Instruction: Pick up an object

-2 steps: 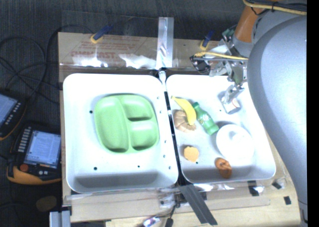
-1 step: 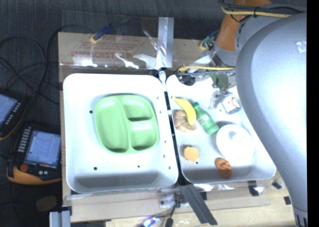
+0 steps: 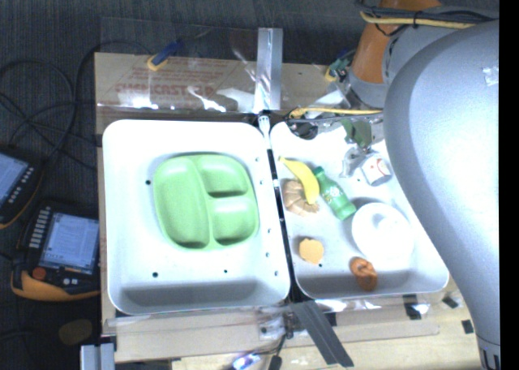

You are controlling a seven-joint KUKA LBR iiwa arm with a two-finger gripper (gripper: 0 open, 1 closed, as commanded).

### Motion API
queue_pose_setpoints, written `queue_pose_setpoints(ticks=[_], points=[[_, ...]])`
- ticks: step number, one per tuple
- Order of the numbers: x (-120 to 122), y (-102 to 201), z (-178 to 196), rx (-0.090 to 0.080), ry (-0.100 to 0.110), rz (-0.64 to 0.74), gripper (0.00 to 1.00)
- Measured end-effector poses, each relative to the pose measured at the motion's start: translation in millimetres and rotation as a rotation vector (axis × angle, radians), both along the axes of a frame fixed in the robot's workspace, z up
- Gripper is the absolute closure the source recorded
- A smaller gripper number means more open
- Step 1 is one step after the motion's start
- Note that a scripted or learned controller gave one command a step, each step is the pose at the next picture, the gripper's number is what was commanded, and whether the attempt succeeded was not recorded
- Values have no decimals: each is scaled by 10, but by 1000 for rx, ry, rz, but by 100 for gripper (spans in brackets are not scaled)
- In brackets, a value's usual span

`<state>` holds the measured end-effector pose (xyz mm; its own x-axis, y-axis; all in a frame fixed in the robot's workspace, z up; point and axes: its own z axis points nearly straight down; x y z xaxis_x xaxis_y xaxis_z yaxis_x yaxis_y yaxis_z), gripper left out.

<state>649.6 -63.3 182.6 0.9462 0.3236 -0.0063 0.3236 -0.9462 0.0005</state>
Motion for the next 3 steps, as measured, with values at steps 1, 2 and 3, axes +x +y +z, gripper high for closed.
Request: queue_pose_setpoints(ticks=[1, 2, 3], points=[[0, 0, 0, 0, 0, 0, 0], [0, 0, 0, 0, 0, 0, 0], [0, 0, 0, 0, 0, 0, 0]])
